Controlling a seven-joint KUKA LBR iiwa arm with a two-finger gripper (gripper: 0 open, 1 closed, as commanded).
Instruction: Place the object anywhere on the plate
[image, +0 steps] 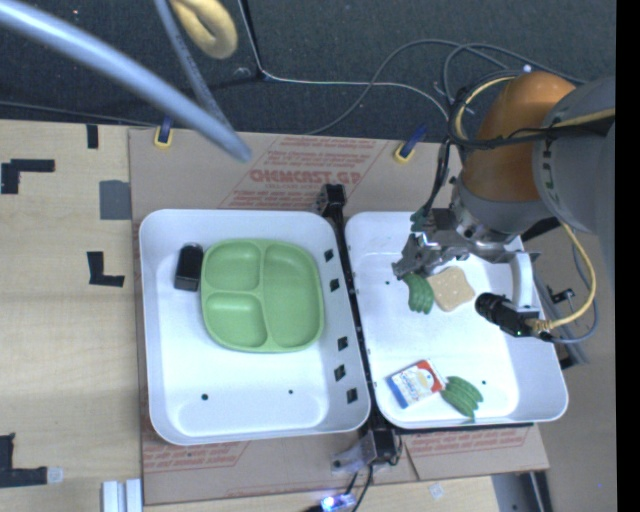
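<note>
A green divided plate (263, 296) lies in the left bin (170, 400). My gripper (428, 260) hangs over the upper middle of the right bin (530, 390). Directly below its tip sit a small green leafy item (420, 294) and a tan square piece like toast (453, 290), side by side and touching. The gripper body covers the top of both, so I cannot see whether either one is gripped.
A small black block (188, 267) rests in the left bin against the plate's left edge. At the front of the right bin lie a white, red and blue packet (414, 382) and a green pickle-like piece (462, 394). A black divider (345, 300) separates the bins.
</note>
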